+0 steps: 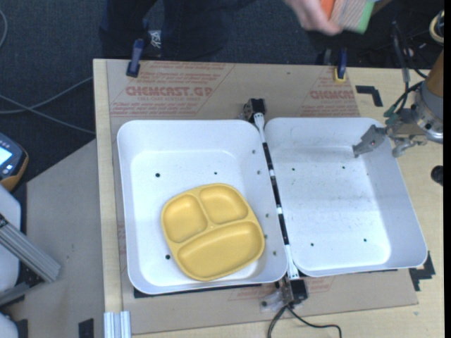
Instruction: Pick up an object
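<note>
yellow divided plate point(212, 231) | lies flat in left bin point(141, 160), near its front wall | long axis tilted, rising toward right | gripper point(380, 138) over right bin's point(338, 210) far right corner, finger state cannot tell

Two shallow white bins are sitting side by side on a brown board point(211, 86) printed with red lettering: the left bin point(141, 182) and the right bin point(394, 217). Two blue clamps point(134, 56) point(341, 67) are gripping the board's far edge. A black cable point(303, 322) is trailing off the near edge.
</note>
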